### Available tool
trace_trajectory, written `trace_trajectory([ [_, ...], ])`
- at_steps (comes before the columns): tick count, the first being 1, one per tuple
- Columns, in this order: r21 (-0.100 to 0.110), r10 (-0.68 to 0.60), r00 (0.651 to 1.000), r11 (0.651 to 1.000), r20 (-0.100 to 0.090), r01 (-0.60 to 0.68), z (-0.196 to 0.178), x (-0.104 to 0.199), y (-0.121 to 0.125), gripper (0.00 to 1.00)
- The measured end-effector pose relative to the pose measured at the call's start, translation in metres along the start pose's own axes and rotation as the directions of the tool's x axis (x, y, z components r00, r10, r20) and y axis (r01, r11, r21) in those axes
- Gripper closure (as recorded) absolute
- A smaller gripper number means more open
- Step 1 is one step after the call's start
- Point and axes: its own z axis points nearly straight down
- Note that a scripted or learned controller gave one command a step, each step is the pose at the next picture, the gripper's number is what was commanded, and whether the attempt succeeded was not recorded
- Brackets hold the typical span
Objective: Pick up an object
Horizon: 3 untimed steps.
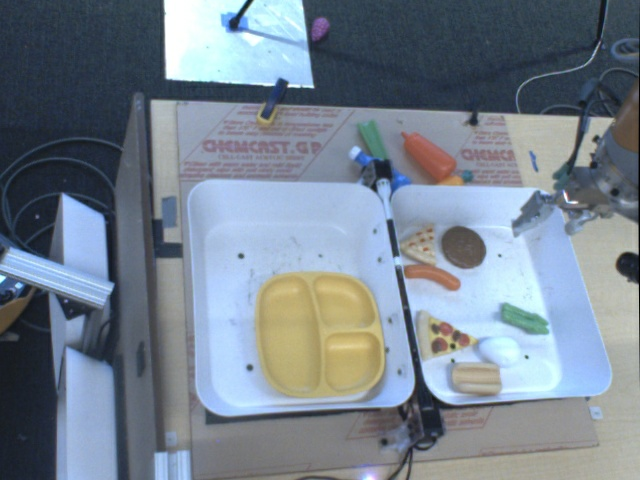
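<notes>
From the overhead camera, the step is to choose one target and drop straight onto it. The right bin [590, 363] holds loose food toys, and the brown disc [464, 247] lies nearest me, with bare floor on its right side, so I judge it the easiest pick; the sausage [432, 276] just beside it is one to avoid bumping. My gripper [545, 211] hangs at the bin's far right edge, the arm coming in from the right, above the rim. Whether my fingers are spread I cannot tell; nothing sits between them.
</notes>
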Motion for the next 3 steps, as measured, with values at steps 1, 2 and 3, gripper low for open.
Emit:
trace_trajectory([
  [1, 0.008, -0.003, 1.0, 1.0, -0.004, 0.003, 0.117, 0.016, 0.04, 0.0],
  [2, 0.004, -0.004, 1.0, 1.0, -0.003, 0.004, 0.165, 0.044, 0.044, 0.0],
  [3, 0.001, -0.004, 1.0, 1.0, -0.001, 0.004, 0.162, 0.069, 0.045, 0.0],
])
